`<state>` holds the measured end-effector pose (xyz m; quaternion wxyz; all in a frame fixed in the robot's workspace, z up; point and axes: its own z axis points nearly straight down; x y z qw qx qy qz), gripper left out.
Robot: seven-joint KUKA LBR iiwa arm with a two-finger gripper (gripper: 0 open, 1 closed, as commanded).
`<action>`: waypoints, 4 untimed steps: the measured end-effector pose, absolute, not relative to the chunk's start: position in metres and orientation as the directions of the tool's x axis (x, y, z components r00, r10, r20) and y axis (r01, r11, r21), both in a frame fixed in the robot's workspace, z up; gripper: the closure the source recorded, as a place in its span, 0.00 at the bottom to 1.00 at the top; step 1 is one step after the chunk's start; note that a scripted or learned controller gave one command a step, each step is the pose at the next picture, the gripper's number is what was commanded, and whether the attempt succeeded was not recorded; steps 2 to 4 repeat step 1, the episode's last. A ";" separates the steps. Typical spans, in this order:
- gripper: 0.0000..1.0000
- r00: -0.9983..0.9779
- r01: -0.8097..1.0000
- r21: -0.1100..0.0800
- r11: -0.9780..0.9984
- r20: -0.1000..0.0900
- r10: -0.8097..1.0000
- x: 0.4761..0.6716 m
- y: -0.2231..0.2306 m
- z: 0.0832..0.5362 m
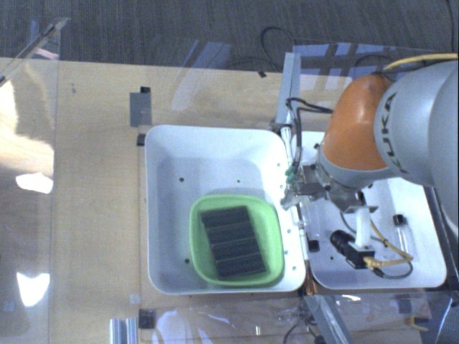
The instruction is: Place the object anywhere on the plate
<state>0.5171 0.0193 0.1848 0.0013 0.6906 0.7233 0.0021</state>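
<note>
- Grey arm with orange band (355,131) hangs over the wall shared by the two shallow white bins; gripper (297,190) sits under the wrist, just above that wall
- Gripper state: cannot tell, the wrist hides most of it; nothing seen held
- Dark grey ridged rectangular slab (231,242) lies flat on the light green rounded-square plastic plate (199,253), inside its rim, long side slanting across it
- Plate rests on the floor of the left-hand white bin (186,163), near the wall below the gripper
- Relative to gripper: slab is to view-left and a little toward the bottom edge, near but apart, not touching
- Judgement: slab already resting on the plate suits the task; gripper looks clear of it, so the placing reads as done or nearly so
- Right-hand white bin (419,260) lies on the gripper's other side, under the arm; pale wooden bench (86,192) carries both
</note>
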 end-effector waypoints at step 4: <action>0.00 -0.046 0.999 0.005 0.046 0.001 0.999 0.517 0.019 0.185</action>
